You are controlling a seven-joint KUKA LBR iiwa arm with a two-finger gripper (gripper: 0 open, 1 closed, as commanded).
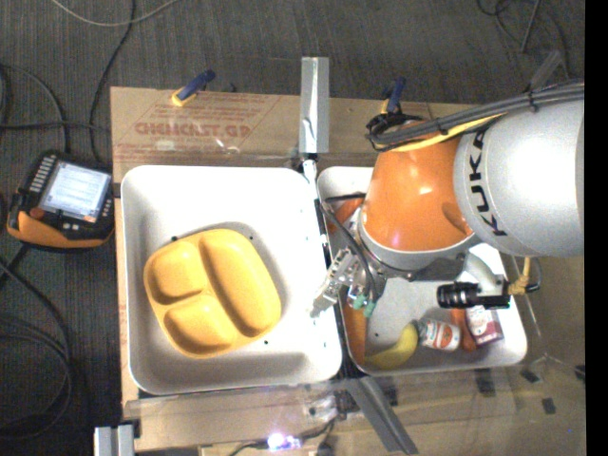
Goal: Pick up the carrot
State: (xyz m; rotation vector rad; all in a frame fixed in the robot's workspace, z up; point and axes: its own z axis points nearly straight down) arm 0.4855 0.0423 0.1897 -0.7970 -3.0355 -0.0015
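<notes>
Claw: hung over the bins' shared edge, opening cannot be told | Carrot: lay just below the claw, in right bin | Yellow plate: left of claw.

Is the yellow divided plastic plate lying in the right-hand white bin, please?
No, the yellow divided plastic plate lies in the left white bin, away from the gripper.

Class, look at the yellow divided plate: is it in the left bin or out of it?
In: the yellow plate lies flat inside the left bin.
</notes>
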